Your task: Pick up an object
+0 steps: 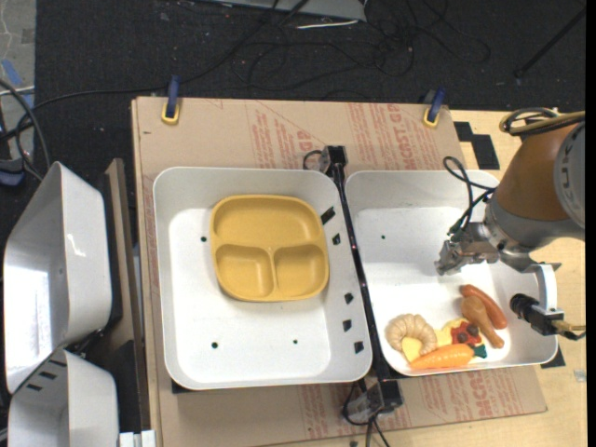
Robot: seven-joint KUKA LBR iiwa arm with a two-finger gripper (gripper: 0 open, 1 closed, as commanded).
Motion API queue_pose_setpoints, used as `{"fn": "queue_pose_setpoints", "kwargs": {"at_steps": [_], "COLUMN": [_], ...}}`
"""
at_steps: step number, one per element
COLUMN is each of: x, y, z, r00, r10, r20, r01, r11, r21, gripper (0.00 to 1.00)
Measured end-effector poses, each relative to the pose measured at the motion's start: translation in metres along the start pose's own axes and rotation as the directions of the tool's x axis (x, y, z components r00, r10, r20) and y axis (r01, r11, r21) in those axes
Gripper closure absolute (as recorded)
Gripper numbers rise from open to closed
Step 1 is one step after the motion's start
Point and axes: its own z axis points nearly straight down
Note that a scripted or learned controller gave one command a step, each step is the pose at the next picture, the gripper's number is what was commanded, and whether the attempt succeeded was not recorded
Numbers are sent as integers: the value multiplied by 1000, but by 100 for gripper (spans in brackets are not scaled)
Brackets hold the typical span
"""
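The right bin [400, 198] holds a cluster of toy food in its near right corner: a red-brown sausage [484, 307], an orange carrot [442, 358], a beige ridged pastry-like piece [410, 326] and a few small coloured bits [466, 333]. My gripper [453, 257] hangs over the bin's right middle, up and to the left of the sausage and apart from it. I see nothing held in it. The grey arm with its orange band [540, 170] comes in from the right.
The left bin [186, 343] holds a yellow divided plate [270, 247] in its upper middle. A black divider strip [349, 259] runs between the bins. White tubs [51, 259] stand off the bench at far left. Cables lie behind the bench.
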Motion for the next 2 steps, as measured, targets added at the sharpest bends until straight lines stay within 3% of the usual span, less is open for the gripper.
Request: {"fn": "queue_pose_setpoints", "kwargs": {"at_steps": [2], "x": [-11], "y": [9], "z": [-93], "r00": [1000], "r10": [-2], "r20": [3], "r01": [2], "r11": [1000], "r21": [-6], "gripper": [100]}}
